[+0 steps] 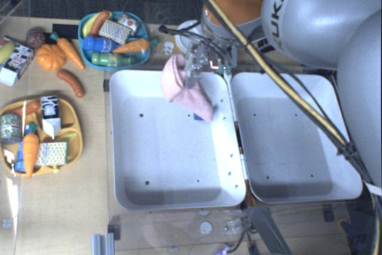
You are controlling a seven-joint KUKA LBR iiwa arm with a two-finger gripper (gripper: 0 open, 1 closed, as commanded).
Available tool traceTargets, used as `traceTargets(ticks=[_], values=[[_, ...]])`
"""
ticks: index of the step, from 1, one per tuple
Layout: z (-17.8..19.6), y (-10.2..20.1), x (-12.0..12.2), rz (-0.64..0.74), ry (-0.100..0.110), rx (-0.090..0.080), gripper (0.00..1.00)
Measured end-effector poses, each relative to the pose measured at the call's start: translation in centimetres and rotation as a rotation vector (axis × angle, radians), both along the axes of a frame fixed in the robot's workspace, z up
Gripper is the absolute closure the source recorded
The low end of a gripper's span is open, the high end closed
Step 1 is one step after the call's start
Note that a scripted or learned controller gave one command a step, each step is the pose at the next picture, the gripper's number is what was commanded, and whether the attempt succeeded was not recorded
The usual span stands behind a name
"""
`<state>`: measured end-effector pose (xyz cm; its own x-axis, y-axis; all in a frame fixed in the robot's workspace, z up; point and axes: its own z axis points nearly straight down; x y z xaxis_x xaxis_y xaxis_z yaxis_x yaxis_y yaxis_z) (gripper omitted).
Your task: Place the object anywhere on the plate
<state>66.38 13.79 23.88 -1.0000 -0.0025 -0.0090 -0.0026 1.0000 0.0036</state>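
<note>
A pink cloth (pixel 181 88) hangs crumpled above the far right corner of the left white bin (pixel 167 152). My gripper (pixel 194 73) comes down from the arm's wrist right over it, its fingers pinched into the cloth's upper right part. The cloth's lower end droops toward the bin floor near the right wall. A yellow plate (pixel 73 141) lies on the bench at the far left, loaded with toy food. A blue plate (pixel 87 58) with more toy food sits behind the left bin, to the left of the gripper.
The right white bin (pixel 292 140) lies under the arm. Loose on the bench at the back left are a toy pumpkin (pixel 50 58), a carrot (pixel 72 52) and a sausage (pixel 71 82). The arm's cables (pixel 280 83) run across the right bin.
</note>
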Motion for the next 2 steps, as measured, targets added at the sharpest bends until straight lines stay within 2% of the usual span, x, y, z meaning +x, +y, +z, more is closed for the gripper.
traceTargets(ticks=[1, 2], values=[[-1.15, 5.09, 0.27, -0.001, 0.002, 0.0, 1.0], [-1.08, 5.09, 0.3, -0.001, 0.001, 0.001, 0.0]])
